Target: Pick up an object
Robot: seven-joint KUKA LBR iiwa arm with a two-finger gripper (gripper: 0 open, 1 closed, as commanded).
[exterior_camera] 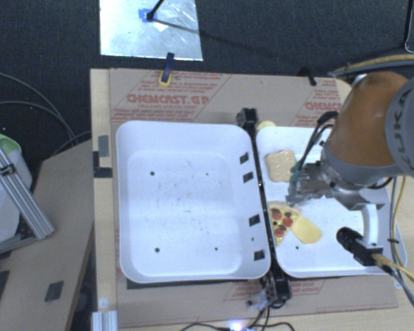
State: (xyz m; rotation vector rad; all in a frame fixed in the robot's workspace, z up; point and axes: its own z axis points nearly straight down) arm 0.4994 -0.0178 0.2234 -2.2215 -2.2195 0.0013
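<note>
While the shallow white right-hand bin [321, 259] is leaned over by the grey arm with the orange band, the gripper [295, 190] is seen low inside it. It sits between a flat beige toast-shaped slice [281, 164] just above and a wedge-shaped toy pizza slice with red dots [281, 221] just below. Whether the gripper is spread or closed cannot be told from this angle, and nothing is seen held.

The pizza slice is judged the likelier target. It lies against the wall shared with the shallow white left-hand bin [186, 198], with a flat yellow oval piece [308, 232] touching its right side.

Trouble can be expected here. If the gripper is brought down in the gap between toast and pizza, only air may be caught. Both pieces lie flat, so they may be skidded over or shoved against the wall. The oval piece may be dragged along too.
</note>
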